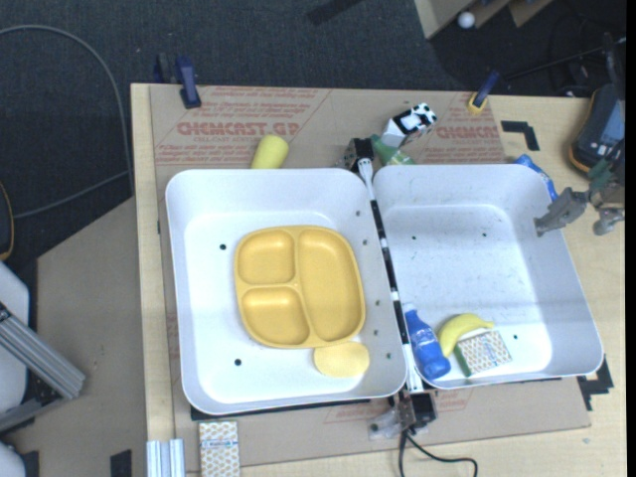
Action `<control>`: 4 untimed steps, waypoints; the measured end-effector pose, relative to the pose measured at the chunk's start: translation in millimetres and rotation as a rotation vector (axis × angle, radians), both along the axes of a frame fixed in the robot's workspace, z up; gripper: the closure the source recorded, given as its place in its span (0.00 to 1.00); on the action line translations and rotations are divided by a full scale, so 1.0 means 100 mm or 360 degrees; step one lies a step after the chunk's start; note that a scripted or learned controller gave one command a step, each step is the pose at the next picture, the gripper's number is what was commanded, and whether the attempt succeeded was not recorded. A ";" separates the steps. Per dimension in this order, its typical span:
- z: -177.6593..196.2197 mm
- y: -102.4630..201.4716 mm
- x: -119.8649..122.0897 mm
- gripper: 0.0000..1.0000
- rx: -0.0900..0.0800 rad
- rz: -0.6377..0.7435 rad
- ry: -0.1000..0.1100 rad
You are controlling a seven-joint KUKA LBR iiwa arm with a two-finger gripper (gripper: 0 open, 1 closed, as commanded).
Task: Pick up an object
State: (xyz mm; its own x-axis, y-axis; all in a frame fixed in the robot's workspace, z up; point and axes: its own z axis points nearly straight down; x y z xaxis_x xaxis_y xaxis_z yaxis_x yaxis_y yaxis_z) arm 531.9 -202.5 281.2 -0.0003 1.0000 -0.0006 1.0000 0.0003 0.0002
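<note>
The right bin [477, 217] holds a blue bottle [425, 345], a yellow banana [459, 329] and a small speckled square block [484, 352], all bunched at its near edge. In the left bin [199, 207] lies a yellow divided plate [298, 284], with a pale yellow disc [342, 359] touching its near rim. My gripper [578, 217] hangs at the right bin's far right rim, well away from the objects. It is open, and nothing sits between its grey fingers [552, 217].
Behind the bins on the cardboard bench lie a yellow cylinder [269, 151], a black-and-white toy [412, 120] and a green item [390, 149]. Blue clamps [186, 79] grip the bench's far edge. A blue object [537, 173] rests at the right bin's far right corner.
</note>
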 end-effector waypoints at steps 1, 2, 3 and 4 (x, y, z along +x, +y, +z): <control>-1.02 0.45 -0.53 0.00 0.0002 -0.0001 0.0003; -1.59 0.99 -0.53 0.00 0.0003 0.0001 0.0004; -1.94 1.07 -0.49 0.00 -0.0015 -0.0010 -0.0027; -1.96 0.50 -0.05 0.00 -0.0001 -0.0002 0.0000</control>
